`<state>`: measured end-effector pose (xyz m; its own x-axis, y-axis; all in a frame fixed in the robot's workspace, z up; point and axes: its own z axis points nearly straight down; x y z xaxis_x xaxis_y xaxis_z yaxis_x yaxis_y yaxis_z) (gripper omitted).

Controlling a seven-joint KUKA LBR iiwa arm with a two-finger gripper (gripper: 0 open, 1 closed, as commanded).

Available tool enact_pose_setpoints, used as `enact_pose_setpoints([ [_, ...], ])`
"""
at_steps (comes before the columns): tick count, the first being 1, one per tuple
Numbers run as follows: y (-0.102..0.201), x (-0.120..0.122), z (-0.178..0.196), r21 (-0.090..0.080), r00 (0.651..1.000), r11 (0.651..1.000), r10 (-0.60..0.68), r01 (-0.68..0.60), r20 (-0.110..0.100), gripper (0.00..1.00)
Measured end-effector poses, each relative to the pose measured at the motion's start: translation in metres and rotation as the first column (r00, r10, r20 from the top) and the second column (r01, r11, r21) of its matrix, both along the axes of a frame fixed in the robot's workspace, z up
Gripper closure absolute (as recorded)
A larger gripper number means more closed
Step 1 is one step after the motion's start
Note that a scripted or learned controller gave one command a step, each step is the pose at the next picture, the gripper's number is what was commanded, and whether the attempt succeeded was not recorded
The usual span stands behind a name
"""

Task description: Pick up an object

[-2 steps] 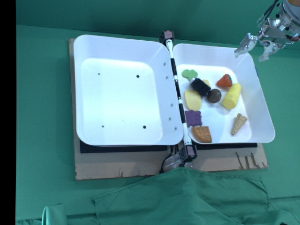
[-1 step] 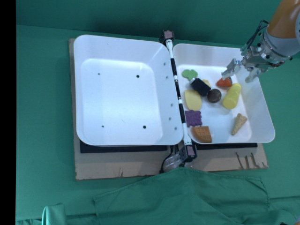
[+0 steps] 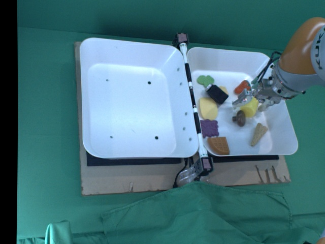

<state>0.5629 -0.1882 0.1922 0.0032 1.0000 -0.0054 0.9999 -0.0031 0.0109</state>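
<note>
The tool (image 3: 250,99) hangs low in the right bin (image 3: 284,145), on or just above a yellow block (image 3: 250,108), its grip impossible to tell, so the reach looks underway and the next move calls for a sure close and straight lift.

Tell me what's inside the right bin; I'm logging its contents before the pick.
The right bin holds a green piece, black block, yellow slab, purple piece, orange wedge, tan cone, brown piece. The pincer partly covers a yellow block and red piece.
</note>
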Motion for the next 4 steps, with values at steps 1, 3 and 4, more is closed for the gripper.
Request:
enact_pose_setpoints([
  [1, 0.020, 0.025, -0.007, -0.004, 1.000, 1.000, 0.001, -0.001, 0.004, 0.00],
  [3, 0.057, 0.089, 0.008, -0.004, 1.000, 1.000, -0.001, 0.001, 0.015, 1.00],
  [4, 0.057, 0.089, 0.007, -0.004, 1.000, 1.000, -0.001, 0.001, 0.013, 0.00],
])
